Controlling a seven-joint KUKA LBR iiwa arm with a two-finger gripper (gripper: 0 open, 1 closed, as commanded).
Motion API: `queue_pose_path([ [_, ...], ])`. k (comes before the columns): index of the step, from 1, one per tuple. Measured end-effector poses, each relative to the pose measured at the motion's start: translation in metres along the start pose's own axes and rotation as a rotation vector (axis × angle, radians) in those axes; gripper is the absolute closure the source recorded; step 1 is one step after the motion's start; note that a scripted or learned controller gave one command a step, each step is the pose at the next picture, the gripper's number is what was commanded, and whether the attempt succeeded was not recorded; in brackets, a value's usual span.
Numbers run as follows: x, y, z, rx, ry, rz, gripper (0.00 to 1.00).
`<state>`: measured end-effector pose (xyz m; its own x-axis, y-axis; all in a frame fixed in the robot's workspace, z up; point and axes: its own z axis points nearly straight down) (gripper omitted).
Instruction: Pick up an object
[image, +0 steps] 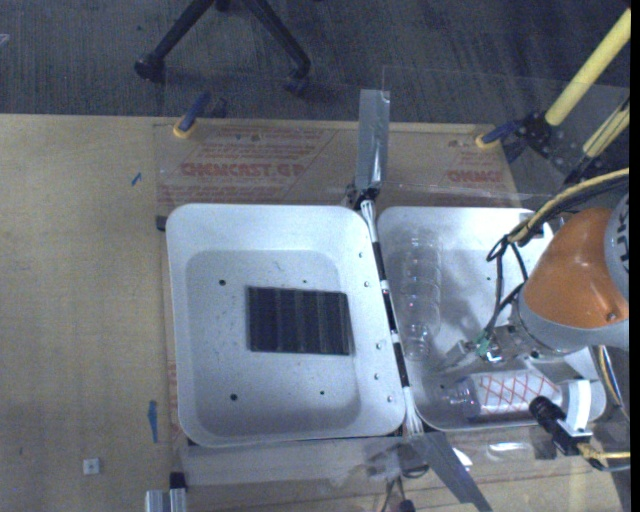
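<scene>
gripper: low in the right bin, just above a red-and-white patterned tube; whether it is open or closed cannot be told, its tips lost among cables and glare. clear plastic bottle: lies lengthwise along the right bin's left wall, transparent and hard to trace. patterned tube: lies near the front wall, its right end partly covered by the arm. arm: enters from the right, orange band above the wrist, bent down over the bin. left bin: holds a dark ridged rectangular object flat at its centre
</scene>
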<state>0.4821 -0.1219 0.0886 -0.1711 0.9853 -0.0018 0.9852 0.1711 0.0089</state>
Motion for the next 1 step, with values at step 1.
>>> queue_pose_path([
  [1,-0.0009,0.0011,-0.0104,-0.004,-0.002,0.002,1.0],
])
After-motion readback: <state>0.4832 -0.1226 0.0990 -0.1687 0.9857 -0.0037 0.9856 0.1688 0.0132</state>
